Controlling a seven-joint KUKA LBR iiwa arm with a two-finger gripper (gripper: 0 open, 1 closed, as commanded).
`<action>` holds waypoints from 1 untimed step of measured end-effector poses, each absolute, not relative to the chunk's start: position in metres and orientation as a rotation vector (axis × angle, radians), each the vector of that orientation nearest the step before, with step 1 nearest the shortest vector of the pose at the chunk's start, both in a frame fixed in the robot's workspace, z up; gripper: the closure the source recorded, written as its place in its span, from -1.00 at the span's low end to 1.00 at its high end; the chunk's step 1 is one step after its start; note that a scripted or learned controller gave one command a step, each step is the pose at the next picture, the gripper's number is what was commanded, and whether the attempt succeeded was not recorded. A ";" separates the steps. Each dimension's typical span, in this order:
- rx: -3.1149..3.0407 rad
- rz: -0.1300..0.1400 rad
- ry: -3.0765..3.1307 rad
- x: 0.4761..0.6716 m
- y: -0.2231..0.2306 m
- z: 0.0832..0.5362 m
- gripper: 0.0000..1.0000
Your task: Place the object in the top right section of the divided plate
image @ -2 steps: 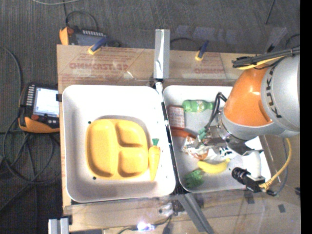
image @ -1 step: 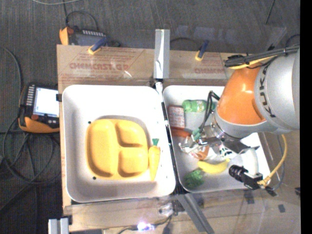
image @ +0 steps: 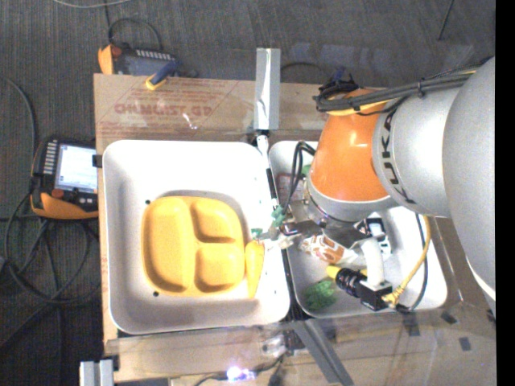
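The claw [image: 270, 233] is over the wall between the two white bins, at the end of the big grey and orange arm [image: 378, 159]. I cannot tell if the claw is spread or pressed together.

A small yellow thing [image: 253, 268] is in the left bin [image: 121, 215]. It is just below the claw in the picture, very close to it. I cannot tell if the claw has hold of it. The yellow thing is at the right edge of the yellow plate [image: 193, 244], next to the plate's bottom right part. It is squeezed between the plate and the bin's right wall. It is not in the top right part of the plate.

The right bin [image: 430, 292] has a green thing [image: 320, 294] near its bottom wall. An orange and white thing [image: 326, 251] lies just above the green one, close under the arm.

Both bins sit on a brown cardboard sheet [image: 177, 111] with red letters on it. All around is a dark grey carpet floor [image: 48, 296] with thin cables lying on it. A hand controller with a lit screen [image: 68, 179] lies on the floor to the left of the bins.
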State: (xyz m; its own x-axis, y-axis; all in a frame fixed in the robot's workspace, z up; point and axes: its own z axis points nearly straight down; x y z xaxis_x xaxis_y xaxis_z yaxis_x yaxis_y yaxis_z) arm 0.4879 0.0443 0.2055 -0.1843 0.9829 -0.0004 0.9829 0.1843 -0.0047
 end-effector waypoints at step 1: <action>-2.061 0.009 -2.370 0.483 -0.023 0.182 1.00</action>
